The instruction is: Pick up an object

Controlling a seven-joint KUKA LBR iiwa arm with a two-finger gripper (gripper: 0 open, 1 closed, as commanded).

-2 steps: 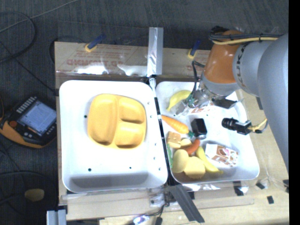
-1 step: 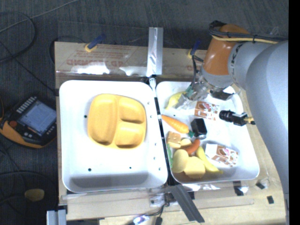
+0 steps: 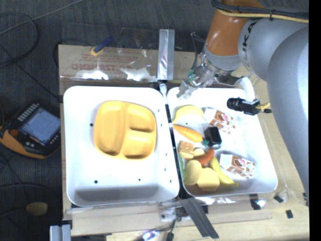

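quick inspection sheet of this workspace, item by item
surface: bench bearing two white bins, left bin and right bin
job's things: yellow divided tray in the left bin; toy carrot, pear-like yellow piece, two printed cartons and a small black block in the right bin
clutter: clear plastic bag behind the bins
grippers: gripper above the right bin's back left corner, holding nothing visible
cables: black cables on the floor
surroundings: dark carpet; handheld pendant left of the bench
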